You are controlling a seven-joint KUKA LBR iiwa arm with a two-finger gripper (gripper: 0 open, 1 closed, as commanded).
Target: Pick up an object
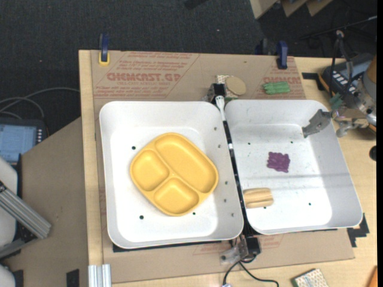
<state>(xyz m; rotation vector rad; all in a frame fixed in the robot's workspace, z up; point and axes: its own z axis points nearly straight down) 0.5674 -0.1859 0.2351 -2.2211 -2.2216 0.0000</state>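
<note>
Two shallow white bins sit side by side on a brown cardboard-covered bench [149,70]. The left bin [114,130] holds a yellow divided plate [173,173] with three compartments, lying flat near the bin's middle. The right bin [335,208] holds a small purple object [278,161] near its centre and a tan wooden block [258,198] near its left wall, toward the near side; the two lie apart from each other. The gripper [315,124] reaches in from the right and hangs over the far right part of the right bin, well apart from both the purple object and the block; one grey finger shows, but how far the claw is open cannot be told, and nothing is seen in it. On the bench beyond the bins lie a green object [276,88] and a round tan disc [236,86].
</note>
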